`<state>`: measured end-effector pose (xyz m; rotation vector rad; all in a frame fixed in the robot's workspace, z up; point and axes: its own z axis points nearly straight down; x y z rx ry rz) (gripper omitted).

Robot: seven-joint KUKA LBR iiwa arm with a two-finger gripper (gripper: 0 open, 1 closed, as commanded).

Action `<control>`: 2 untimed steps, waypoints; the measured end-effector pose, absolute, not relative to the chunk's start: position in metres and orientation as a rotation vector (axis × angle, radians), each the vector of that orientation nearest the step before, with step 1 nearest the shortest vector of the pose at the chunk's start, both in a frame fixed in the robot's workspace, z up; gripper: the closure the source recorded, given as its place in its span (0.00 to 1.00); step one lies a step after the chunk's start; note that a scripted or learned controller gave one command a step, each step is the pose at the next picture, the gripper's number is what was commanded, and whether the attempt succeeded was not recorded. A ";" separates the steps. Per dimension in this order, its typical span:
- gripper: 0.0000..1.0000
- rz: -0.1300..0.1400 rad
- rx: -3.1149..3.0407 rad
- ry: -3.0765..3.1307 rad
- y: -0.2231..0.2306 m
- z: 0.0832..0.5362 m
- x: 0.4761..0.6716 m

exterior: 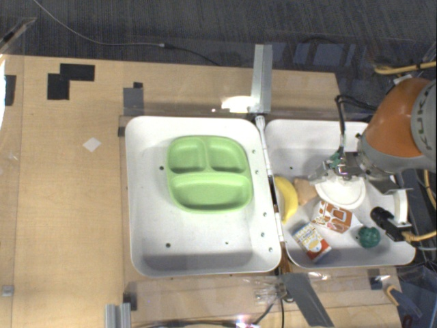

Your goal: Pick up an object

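The gripper [339, 183] is lowered into the right bin [300, 139] over clutter: banana [287, 198], small carton [312, 240], green ball [369, 236]. Whether it is apart or together cannot be told. Reach step judged; next, closure on one object and a lift are needed.

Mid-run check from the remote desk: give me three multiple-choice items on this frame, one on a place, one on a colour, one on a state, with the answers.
1. The green divided tray lies in:
A. the left bin
B. the right bin
C. the bench top

2. The fruit beside the divider is:
A. red
B. yellow
C. purple

3. The end effector is:
A. over the left bin
B. beyond both bins
C. low over the right bin's clutter

Answers: 1 A, the tray rests on the left bin's floor. 2 B, the banana is yellow. 3 C, it is above the white object.
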<state>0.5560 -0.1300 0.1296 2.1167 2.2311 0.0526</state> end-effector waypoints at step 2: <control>1.00 0.060 2.030 2.269 -0.134 0.147 0.558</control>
